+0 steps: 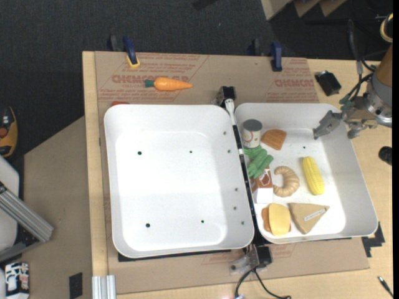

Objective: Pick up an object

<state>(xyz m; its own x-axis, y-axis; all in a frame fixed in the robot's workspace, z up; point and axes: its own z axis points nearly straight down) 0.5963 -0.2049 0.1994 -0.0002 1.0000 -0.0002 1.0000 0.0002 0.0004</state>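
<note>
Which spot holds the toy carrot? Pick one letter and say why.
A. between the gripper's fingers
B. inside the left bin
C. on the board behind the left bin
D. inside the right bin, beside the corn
C: the carrot lies on the brown board just beyond the far rim of the left bin, outside both bins and well apart from the gripper, which hangs over the right bin.

One fixed camera looks down at a slant over both bins (118, 167)
</note>
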